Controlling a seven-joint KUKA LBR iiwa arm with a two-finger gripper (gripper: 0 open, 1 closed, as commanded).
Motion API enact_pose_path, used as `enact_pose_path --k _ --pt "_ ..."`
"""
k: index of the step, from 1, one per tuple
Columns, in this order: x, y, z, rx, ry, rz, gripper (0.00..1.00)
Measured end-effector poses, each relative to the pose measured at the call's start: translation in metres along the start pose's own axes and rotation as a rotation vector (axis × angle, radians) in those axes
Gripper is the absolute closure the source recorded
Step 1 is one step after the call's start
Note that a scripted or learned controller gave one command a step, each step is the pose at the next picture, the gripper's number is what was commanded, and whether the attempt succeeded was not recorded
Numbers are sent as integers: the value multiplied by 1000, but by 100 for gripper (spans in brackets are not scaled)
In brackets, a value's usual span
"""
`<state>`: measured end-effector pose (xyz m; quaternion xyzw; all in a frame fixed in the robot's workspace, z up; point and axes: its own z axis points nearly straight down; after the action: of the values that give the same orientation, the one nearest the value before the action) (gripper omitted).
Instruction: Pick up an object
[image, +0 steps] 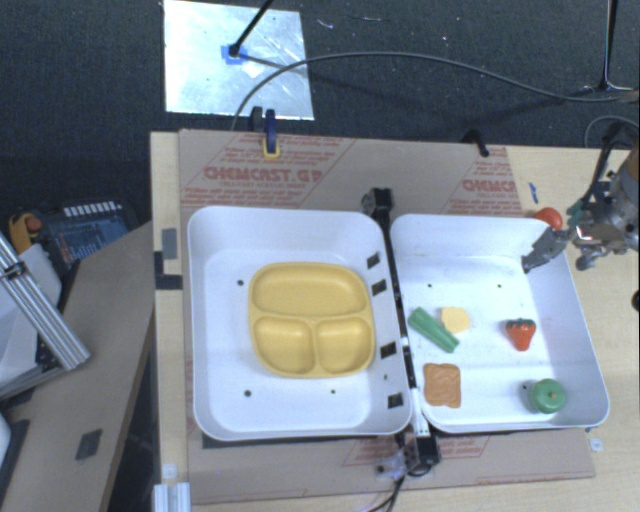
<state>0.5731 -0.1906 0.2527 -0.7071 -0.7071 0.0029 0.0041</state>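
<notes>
Two bins: side by side, mid-frame.
Left bin (215, 300): yellow divided tray (310, 318).
Right bin (575, 330): strawberry (520, 333), green bar (433, 329) scattered for picking.
Gripper (560, 245): right edge; jaw state impossible to tell.

"CHEMCAST GP" on the brown board (265, 172)

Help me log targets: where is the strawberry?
The strawberry lies in the right bin, right of the yellow piece and above the green round toy.
</notes>
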Motion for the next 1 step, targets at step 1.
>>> enact_pose_path --k 1 --pt "1 2 -7 -11 -2 -3 0"
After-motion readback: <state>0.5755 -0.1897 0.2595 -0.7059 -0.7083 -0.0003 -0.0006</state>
